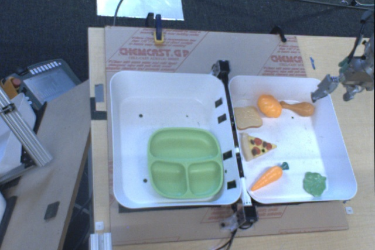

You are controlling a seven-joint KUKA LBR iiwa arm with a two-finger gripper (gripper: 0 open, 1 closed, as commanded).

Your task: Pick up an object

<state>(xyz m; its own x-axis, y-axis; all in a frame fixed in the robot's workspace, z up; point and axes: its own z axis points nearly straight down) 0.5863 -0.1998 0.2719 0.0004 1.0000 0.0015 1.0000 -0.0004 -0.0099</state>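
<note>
Toy food lies loose in the right bin, tool poised at the far right rim

Toy food items fill the right bin (337, 149), none of them between the tool's fingers. Nearest the camera, a green broccoli piece (314, 183) sits in the front right corner, below the tool and well apart from it. Just left of the broccoli lies an orange carrot (268, 177) with a green top, tilted toward the divider. Farther back, a pizza slice (257, 146) rests near the bin's left wall, far left of the tool. Behind it sits a slice of bread (248, 118), and beside that an orange round fruit (269, 106), which touches a chicken drumstick (297, 108) pointing toward the tool. The drumstick is the item nearest the tool, its tip just below and left of it.

The tool (338, 88) hangs over the right bin's far right rim, its two fingers spread apart and holding nothing.

In the left bin (126, 126), well to the left of the tool, a green divided plate (185, 163) lies near the front. Both bins stand on the worktop (246, 50).
</note>
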